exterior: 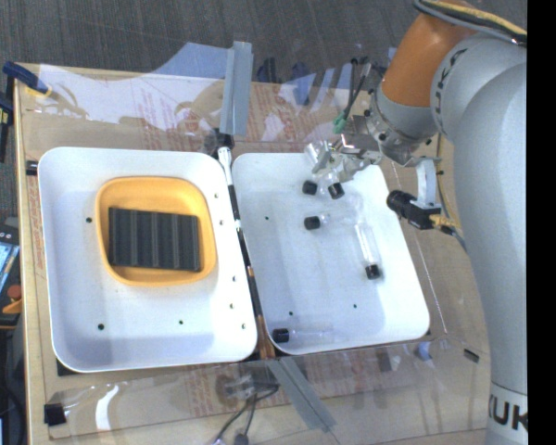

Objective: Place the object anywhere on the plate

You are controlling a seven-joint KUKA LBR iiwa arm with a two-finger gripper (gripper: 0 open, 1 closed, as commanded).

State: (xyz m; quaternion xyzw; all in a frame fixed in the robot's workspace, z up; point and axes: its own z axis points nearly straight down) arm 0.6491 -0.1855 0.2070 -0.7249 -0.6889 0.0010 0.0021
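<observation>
- The grey arm with its orange wrist band (417,54) reaches in over the far edge of the right-hand shallow white bin (403,313).
- The two-finger gripper (322,185) hangs above the far part of that bin, its dark fingertips (309,187) standing apart from one another. The hand is released; nothing sits between the fingers.
- The task's things are clear plastic tubes with small black caps. One clear tube (364,244) lies lengthwise in the right bin, its black cap (372,271) at the near end. A second clear capped tube (301,335) lies along the near wall. A loose black piece (311,222) sits just below the gripper; whether a tube is attached to it cannot be told.
- The yellow rounded plate with a dark ribbed insert (155,232) rests in the left-hand white bin (60,323), well apart from every tube.
- Judged stage: no object secured, so the grasp is yet to be made.
- Risk: the tubes are transparent and slender, so a descent placed slightly off would likely close on air or pinch only a cap.
- Risk: a round tube would probably roll or squirt from the fingers under closing pressure.
- Risk: the carry must cross the raised rims where the bins meet; a loose hold could drop the tube there.
</observation>
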